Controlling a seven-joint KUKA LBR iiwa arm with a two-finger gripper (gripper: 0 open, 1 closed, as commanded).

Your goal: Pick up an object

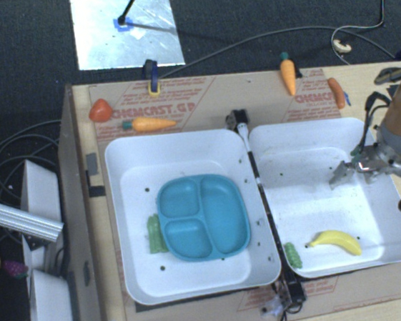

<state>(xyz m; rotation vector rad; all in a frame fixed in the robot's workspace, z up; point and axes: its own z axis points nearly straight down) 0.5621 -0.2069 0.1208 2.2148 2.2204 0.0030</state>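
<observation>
Yellow banana [333, 242] lies untouched on the floor of the right bin [306, 137], near its front wall, with a small green vegetable piece [292, 255] tucked in the front left corner beside it. Your gripper [351, 170] sits low over the same bin, toward its right side, well apart from the banana and behind it. Fingers look spread and I see nothing between them, so call it open and empty. Left bin [177, 148] holds a blue divided plate [203, 217] with a green pickle-like piece [154, 234] touching its left edge. My read: you're at the approach stage, pick not done. Left to do: line up on a target (banana is closest), descend, close, lift
</observation>
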